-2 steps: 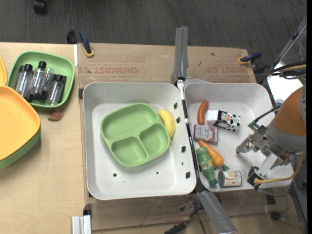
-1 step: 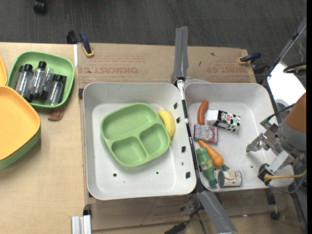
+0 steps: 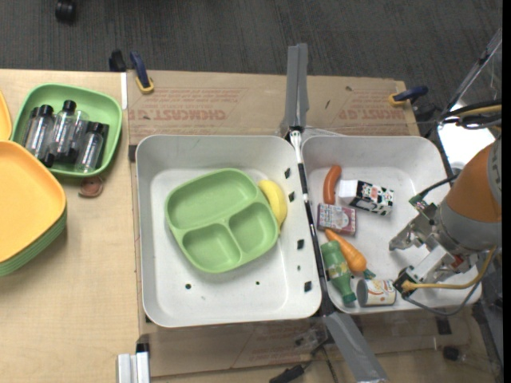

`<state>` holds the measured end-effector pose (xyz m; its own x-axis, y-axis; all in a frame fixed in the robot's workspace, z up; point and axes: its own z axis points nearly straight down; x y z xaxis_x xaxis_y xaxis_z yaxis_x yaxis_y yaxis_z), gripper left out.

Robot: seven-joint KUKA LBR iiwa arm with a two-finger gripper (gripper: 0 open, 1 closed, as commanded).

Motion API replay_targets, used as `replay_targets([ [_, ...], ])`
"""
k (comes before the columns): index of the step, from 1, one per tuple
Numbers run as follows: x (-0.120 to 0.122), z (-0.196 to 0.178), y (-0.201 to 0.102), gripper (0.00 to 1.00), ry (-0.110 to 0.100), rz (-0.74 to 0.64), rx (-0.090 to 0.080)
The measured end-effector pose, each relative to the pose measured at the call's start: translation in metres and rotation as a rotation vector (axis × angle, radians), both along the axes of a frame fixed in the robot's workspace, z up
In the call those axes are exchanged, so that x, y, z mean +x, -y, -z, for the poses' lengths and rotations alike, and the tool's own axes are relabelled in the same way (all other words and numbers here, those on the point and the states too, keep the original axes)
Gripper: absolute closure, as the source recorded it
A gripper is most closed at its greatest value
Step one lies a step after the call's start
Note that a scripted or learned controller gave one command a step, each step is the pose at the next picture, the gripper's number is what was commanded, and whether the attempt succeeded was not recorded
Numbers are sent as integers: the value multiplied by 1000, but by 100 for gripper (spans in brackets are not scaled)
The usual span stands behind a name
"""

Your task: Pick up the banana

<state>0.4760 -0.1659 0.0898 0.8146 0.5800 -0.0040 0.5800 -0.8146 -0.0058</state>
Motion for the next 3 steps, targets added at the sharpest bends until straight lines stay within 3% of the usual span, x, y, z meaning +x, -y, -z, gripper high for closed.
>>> replay_targets([
  [1, 1, -46, -51, 0, 2, 68, -3],
  [2, 1, -101, -93, 0, 2, 415, -6],
  [3, 54, -55, -57, 0, 0, 376, -5],
])
